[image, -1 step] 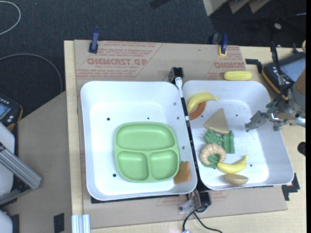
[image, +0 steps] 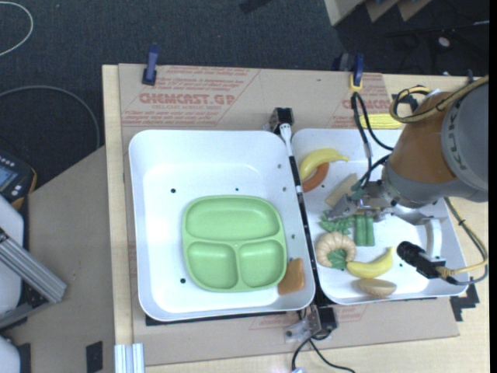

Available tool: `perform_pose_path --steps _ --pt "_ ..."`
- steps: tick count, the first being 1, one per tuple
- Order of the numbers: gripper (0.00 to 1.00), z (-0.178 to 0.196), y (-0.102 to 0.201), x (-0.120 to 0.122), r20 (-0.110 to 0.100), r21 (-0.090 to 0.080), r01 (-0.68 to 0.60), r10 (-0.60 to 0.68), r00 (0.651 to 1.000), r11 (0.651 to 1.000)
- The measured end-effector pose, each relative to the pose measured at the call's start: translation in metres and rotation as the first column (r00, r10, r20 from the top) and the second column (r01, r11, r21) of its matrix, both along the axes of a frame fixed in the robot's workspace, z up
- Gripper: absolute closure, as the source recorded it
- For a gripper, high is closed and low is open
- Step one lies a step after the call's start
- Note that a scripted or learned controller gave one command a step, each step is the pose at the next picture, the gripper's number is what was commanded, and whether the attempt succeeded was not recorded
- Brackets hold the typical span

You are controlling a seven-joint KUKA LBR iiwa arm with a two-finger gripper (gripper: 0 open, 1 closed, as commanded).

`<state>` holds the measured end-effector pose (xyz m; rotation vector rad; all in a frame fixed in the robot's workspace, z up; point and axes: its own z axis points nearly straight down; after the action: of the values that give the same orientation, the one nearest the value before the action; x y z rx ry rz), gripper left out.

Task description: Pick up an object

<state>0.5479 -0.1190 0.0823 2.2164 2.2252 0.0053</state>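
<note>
My gripper (image: 358, 205) is down in the right bin (image: 435, 286), over a cluster of toy food. Directly under and beside it lie green pieces (image: 359, 228) and a grey-tan piece (image: 340, 192). A yellow banana (image: 321, 159) lies at the bin's far left on top of an orange-red piece (image: 314, 179). Toward the front are a tan ring-shaped pastry (image: 335, 248), a second yellow banana (image: 371, 265) and a beige oval piece (image: 377, 287). The arm's orange band (image: 419, 150) hides the bin's right middle.
The left bin (image: 155, 162) holds a green divided plate (image: 233, 241) and a brown wedge-shaped piece (image: 292, 277) in its front right corner. A dividing rim (image: 297, 196) separates the two bins. Blue clamps (image: 150, 66) sit at the board's far edge.
</note>
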Motion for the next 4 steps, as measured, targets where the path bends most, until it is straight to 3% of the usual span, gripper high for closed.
perform_pose_path --steps 1,2,3,4 --pt "0.0 0.106 0.066 -0.056 -0.004 0.0 0.0 0.0 1.0 1.0" --pt "0.0 0.102 0.114 -0.033 -0.001 -0.002 0.0 0.0 1.0 1.0" --pt "1.0 0.113 0.112 -0.033 0.0 -0.002 0.003 -0.003 1.0 1.0" --pt "1.0 0.263 0.17 -0.063 0.012 0.003 -0.005 0.005 1.0 1.0"
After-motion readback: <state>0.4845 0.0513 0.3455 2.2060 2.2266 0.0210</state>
